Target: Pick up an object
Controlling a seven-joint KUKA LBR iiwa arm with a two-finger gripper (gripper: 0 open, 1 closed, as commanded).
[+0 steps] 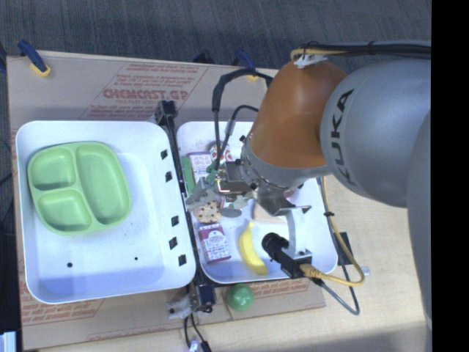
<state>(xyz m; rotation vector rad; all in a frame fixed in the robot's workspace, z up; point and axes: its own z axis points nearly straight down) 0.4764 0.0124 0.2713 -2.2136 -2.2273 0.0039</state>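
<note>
On the left of the table, the left bin holds a light green plate with 3 compartments, lying in the bin's far-left part; the rest of that bin's floor is bare white. A row of black clips runs along the seam between the 2 bins.

The right bin sits just beside it and carries a small clutter. Near its left wall lies a green packet, then a spotted, cookie-like piece, and nearer the front a small red-and-white packet. To the right of that packet a yellow banana lies by the front rim.

The pincer hangs low over the middle of the right bin, above the spotted piece and close to the packets. How wide it stands, and whether it has hold of anything, cannot be told, as the wrist hardware hides it.

Above it rises the arm's orange band and the grey arm, reaching in from the right. A small green ball rests on the cardboard just outside the right bin's front rim.
</note>
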